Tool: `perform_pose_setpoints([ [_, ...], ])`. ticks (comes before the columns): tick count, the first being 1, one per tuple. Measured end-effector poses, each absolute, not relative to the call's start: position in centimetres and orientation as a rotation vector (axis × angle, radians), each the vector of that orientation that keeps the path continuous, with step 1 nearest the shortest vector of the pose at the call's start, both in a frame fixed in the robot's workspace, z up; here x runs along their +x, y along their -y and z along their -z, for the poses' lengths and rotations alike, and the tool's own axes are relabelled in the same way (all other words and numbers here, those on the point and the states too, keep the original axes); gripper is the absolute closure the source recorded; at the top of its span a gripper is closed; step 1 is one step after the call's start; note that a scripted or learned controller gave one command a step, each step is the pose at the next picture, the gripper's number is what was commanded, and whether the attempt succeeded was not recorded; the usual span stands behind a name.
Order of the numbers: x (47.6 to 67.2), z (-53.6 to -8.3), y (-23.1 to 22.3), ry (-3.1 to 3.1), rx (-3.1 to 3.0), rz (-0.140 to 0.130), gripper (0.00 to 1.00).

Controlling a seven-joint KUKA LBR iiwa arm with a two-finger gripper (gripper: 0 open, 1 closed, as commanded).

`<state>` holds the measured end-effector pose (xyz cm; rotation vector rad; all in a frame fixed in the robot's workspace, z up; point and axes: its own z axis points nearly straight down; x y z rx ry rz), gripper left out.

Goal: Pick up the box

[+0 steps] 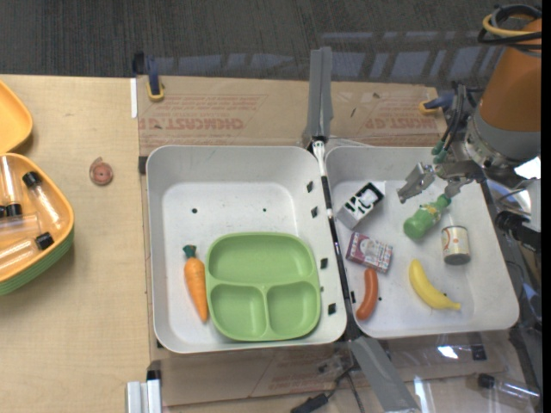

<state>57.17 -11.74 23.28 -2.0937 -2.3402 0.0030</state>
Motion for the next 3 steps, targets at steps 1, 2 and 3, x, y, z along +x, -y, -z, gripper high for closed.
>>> perform_pose_setpoints([
  [1, 51.0, -19.0, 6.3, 2.386, -2.039, -0.004, 0.0],
  [2, 53.8, -19.1, 5.3, 2.581, -1.789, -0.002, 0.0],
  [3, 55.6, -19.1, 4.3, 2.404, -2.021, -0.003, 0.0],
])
